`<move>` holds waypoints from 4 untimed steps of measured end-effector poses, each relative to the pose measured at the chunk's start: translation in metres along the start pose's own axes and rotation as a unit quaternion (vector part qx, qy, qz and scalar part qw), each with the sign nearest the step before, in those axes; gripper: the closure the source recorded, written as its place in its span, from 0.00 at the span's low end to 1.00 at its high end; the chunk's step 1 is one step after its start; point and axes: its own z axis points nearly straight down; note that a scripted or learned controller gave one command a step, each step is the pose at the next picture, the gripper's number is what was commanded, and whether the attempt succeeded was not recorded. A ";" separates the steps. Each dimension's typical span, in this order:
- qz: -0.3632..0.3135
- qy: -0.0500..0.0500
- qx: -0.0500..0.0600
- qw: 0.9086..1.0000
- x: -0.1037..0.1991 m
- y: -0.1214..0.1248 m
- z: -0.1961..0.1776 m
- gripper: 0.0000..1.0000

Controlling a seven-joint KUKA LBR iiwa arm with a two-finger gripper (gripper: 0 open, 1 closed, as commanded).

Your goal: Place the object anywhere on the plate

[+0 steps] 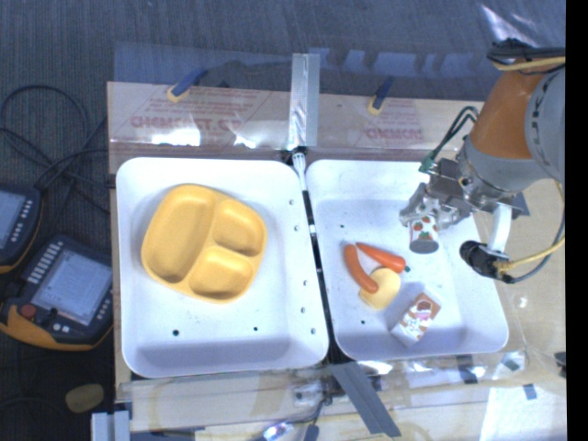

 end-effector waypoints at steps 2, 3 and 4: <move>-0.064 0.001 0.001 0.998 0.185 -0.054 -0.021 1.00; -0.293 0.001 0.000 0.956 0.263 -0.041 0.004 1.00; -0.387 0.000 -0.001 0.922 0.205 0.030 -0.010 1.00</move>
